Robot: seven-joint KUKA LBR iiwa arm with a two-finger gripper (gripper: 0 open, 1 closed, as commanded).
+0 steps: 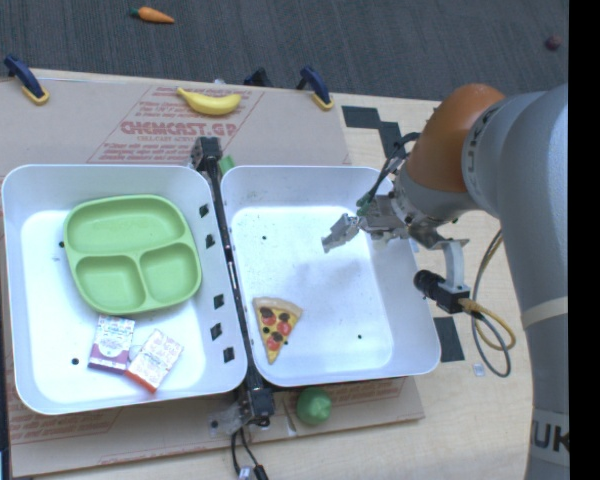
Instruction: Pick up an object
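Arm: the grey KUKA arm (520, 158) is reaching in from the right of the frame, its orange band (450, 138) sitting above the upper right corner of the right bin.
Tool: the tool (338, 235) is hanging over the upper right part of the right bin, pointing toward the left of the frame; nothing is showing between its fingers, and whether they are spread or closed I cannot tell from this angle.
Right bin: the right bin (380, 183) is lying at the centre right of the frame, touching the left bin along a black clipped seam.
Pizza slice: a toy pizza slice (274, 327) is lying flat in the lower left part of the right bin, its tip pointing toward the bottom of the frame, well apart from the tool.
Left bin: the left bin (30, 193) is taking up the centre left of the frame.
Green plate: a green divided plate (132, 251) is resting in the upper middle of the left bin.
Packets: two small packets (134, 352) are lying side by side in the lower part of the left bin, just below the plate.
Banana: a toy banana (210, 99) is lying on the cardboard sheet (100, 118) above the bins, at the upper middle of the frame.
Green ball: a green ball-like thing (314, 405) is sitting on the worktop (480, 408) just below the right bin's lower edge.
Carrot: a toy carrot (154, 14) is lying on the dark floor at the upper left of the frame.
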